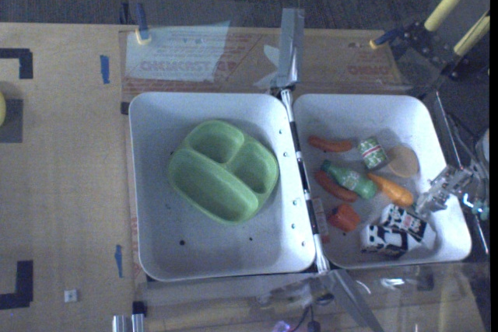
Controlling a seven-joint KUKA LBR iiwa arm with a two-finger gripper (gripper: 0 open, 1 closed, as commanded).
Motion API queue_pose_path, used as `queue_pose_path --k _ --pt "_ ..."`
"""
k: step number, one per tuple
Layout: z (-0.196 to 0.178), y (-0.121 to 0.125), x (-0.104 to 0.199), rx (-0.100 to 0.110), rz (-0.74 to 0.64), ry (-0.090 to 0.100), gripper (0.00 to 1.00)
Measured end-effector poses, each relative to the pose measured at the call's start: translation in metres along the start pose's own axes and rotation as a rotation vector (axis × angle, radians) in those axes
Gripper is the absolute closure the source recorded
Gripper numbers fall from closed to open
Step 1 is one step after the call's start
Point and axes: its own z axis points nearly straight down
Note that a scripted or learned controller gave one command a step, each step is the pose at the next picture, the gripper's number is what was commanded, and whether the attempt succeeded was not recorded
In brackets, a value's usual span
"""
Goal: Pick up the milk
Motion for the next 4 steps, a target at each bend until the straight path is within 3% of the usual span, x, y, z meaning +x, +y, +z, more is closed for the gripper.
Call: queue_pose_path --k 1,2,3,4 --pt "-0.145 0.000 -0.001 0.001 0.142 -0.001 1.00" --pt "-0.082 0.000 0.000 0.001 0.111 0.001 1.00" --pt "-0.084 0.011 -0.018 0.000 0.192 -0.002 1.00" --pt "-0.210 0.036 0.023 0.001 0.274 0.000 1.00"
